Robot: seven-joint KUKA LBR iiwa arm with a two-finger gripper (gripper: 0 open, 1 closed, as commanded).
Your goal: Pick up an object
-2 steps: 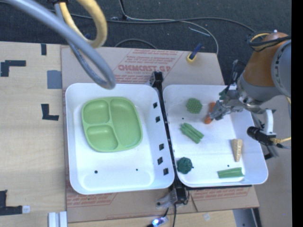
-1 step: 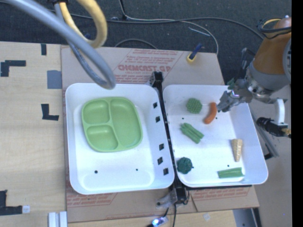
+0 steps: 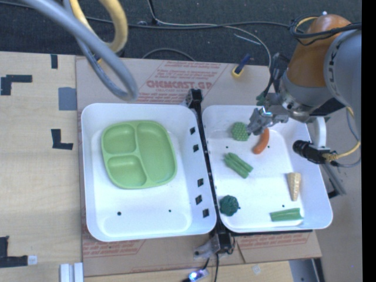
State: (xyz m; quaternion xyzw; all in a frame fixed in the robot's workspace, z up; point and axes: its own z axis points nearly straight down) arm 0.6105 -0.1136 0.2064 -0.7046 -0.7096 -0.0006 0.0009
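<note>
The grey arm [image 3: 329, 57], with its orange band, reached in from the right over the right-hand white bin [image 3: 311, 216], its hand [image 3: 259, 124] low above the bin's far-left part. Whether the hand was spread or pressed together could not be told from this angle. An orange carrot-like piece [image 3: 261, 142] lay slanted just under and beside the hand; whether it was being touched could not be told. Just left of the hand sat a round, bumpy green piece [image 3: 239, 131]. Nearer the middle of that bin lay a green bundle of stalks [image 3: 238, 164], and toward the near edge a dark green broccoli-like piece [image 3: 228, 204] sat close to the divider between the bins. A pale yellow wedge [image 3: 294, 186] stood near the right wall, with a flat green stick [image 3: 285, 215] lying near the front right corner. The left bin [image 3: 94, 216] held a light green divided plate [image 3: 139, 154] with three compartments, set toward its far side. Both bins rested on cardboard [image 3: 170, 78] atop the wooden bench [image 3: 35, 175], and a grey hose [image 3: 88, 46] and a yellow hose [image 3: 114, 16] crossed the upper left
</note>
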